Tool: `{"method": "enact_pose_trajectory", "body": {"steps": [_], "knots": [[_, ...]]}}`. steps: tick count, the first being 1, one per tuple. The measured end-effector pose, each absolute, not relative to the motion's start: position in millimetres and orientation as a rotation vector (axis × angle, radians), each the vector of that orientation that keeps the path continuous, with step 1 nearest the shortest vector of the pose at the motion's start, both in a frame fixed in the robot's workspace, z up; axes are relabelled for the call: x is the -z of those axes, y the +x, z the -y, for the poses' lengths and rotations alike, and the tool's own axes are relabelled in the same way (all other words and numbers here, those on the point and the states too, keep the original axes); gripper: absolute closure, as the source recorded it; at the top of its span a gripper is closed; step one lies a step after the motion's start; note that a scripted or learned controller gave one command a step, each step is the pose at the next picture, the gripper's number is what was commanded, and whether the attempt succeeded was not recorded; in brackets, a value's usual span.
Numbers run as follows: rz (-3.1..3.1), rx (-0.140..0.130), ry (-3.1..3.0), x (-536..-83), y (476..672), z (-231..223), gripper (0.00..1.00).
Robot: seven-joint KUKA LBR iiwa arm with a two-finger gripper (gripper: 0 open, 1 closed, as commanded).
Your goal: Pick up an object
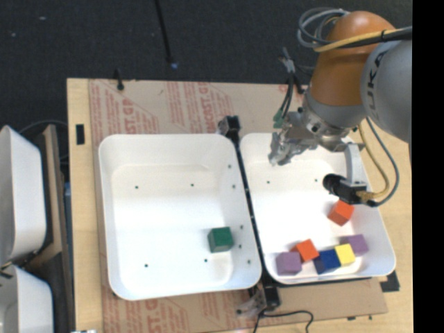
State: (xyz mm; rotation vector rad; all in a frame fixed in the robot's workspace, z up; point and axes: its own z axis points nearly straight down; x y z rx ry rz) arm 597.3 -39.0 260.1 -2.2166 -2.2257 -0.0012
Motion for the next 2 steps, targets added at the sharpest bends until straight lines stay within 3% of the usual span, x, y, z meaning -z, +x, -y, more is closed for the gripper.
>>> {"method": "enact_pose_trajectory", "body": {"steps": [2], "knots": [[2.225,-0.001,-2.217,-241.2,591.9,-61.0,1.0]]}}
